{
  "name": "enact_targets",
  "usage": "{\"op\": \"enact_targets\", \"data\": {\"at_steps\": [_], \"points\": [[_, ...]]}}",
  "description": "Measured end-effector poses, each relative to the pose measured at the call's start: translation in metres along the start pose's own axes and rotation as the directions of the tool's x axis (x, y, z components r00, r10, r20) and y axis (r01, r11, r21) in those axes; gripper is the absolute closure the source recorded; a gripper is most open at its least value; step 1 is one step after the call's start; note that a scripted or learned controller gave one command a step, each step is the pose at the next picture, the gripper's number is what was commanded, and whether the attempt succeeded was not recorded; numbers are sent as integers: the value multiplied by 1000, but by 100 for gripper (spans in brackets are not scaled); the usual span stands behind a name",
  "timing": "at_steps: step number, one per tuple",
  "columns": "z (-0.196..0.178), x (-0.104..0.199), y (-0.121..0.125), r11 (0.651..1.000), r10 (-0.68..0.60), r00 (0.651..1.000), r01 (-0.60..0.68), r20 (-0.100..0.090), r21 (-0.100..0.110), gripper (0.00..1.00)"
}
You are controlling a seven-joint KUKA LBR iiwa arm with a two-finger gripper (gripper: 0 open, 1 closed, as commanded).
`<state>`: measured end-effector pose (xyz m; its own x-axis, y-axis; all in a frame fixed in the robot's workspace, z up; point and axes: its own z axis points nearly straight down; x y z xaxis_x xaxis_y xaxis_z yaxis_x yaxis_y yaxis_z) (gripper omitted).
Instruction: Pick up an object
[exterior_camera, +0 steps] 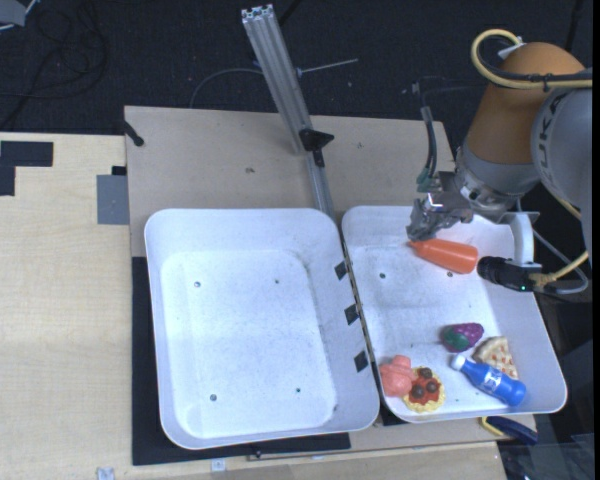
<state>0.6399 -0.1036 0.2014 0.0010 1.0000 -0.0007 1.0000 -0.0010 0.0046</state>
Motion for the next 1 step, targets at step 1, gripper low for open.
{"op": "enact_targets", "data": {"at_steps": [1], "points": [[-51, -3, 10, 1000, 0, 1000, 0, 0, 1, 100]]}}
